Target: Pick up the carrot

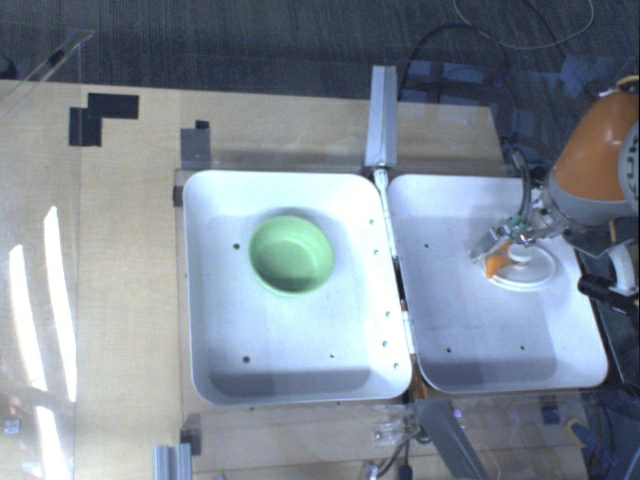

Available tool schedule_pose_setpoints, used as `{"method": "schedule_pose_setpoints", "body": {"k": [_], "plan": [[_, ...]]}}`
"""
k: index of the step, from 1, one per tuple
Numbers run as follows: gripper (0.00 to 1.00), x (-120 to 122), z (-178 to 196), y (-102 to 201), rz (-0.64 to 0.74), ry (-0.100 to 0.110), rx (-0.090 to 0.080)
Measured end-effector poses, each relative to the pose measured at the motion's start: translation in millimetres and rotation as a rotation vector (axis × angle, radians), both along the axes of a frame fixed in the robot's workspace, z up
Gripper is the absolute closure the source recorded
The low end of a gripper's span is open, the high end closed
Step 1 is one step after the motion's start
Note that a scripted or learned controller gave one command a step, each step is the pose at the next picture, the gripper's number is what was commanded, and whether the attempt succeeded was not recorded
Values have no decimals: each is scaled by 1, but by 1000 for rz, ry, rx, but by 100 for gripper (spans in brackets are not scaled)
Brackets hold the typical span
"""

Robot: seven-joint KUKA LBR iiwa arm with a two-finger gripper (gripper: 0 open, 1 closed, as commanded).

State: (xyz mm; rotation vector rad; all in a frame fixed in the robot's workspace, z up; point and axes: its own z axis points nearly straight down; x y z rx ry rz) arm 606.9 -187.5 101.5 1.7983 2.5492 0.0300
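Note:
The carrot (494, 266) shows as a small orange piece in the right bin (450, 318), lying against the left edge of a white round dish (525, 270). My gripper (512, 234) hangs directly over the carrot and the dish, coming in from the right under the orange-banded wrist (595, 158). Part of the carrot is hidden beneath the gripper, and I cannot make out whether they touch.
A green bowl (291, 253) sits upright in the left bin (230, 348), toward its upper middle. A raised divider (392, 268) runs between the two bins. Cables and fixtures lie off the right bin's far right edge.

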Motion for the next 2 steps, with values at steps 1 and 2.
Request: {"method": "schedule_pose_setpoints", "body": {"k": [1, 2], "plan": [[0, -20, -4, 14, 68, -3, -13], [0, -29, -3, 2, 154, -6, 8]]}}
